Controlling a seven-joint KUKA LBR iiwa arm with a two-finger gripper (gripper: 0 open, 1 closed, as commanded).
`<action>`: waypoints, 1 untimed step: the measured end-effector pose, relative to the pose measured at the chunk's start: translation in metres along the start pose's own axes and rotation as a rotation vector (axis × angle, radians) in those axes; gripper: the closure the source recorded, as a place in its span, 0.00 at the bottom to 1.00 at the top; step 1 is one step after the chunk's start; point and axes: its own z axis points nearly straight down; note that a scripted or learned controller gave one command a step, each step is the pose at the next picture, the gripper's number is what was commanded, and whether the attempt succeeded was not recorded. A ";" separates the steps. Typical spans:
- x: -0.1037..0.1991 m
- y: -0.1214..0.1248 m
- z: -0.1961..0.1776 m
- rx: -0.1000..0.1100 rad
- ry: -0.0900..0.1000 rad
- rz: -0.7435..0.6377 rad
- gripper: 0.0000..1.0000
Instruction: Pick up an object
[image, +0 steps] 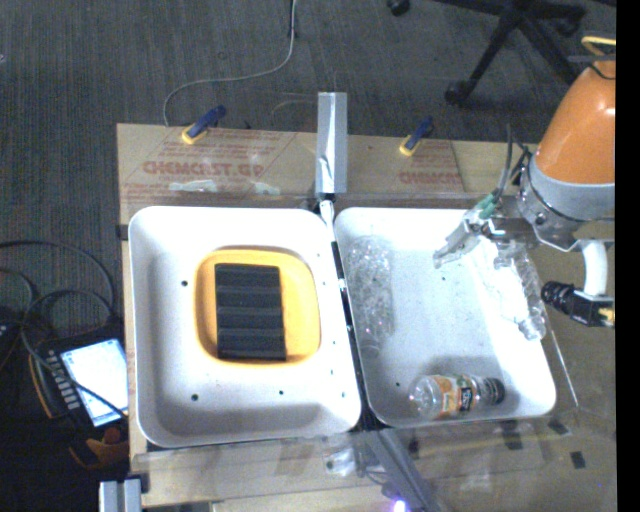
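camera view — bottle lies well below gripper.

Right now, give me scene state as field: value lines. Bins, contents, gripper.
left bin: yellow tray with black ridged insert, near centre
right bin: clear plastic bottle lying on its side near the front edge; clear crinkled plastic item along the left wall
gripper: above the right bin's back right area, nothing seen between its fingers
arm: reaches in from the right
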 end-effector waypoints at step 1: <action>0.000 0.000 0.000 0.000 0.000 0.000 0.00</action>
